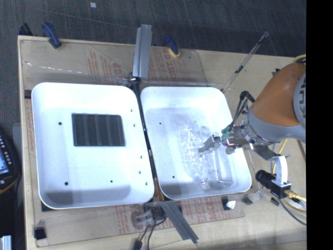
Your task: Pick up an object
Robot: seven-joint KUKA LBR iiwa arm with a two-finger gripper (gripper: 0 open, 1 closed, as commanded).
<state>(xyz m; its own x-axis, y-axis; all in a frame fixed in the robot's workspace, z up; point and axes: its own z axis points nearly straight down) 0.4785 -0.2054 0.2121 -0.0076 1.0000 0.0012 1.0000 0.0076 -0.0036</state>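
A clear, crumpled plastic bottle lies in the right bin, reaching from the bin's middle toward its front right corner. My gripper reaches in over the right rim and sits low, right above the bottle's upper part; the see-through plastic makes contact hard to judge. A dark grey ribbed rectangular pad lies flat in the middle of the left bin, far from the gripper.
The grey and orange arm covers the bench right of the right bin. A metal bar stands at the back between the bins, with blue clamps on the bench's far edge. Another bracket juts out in front.
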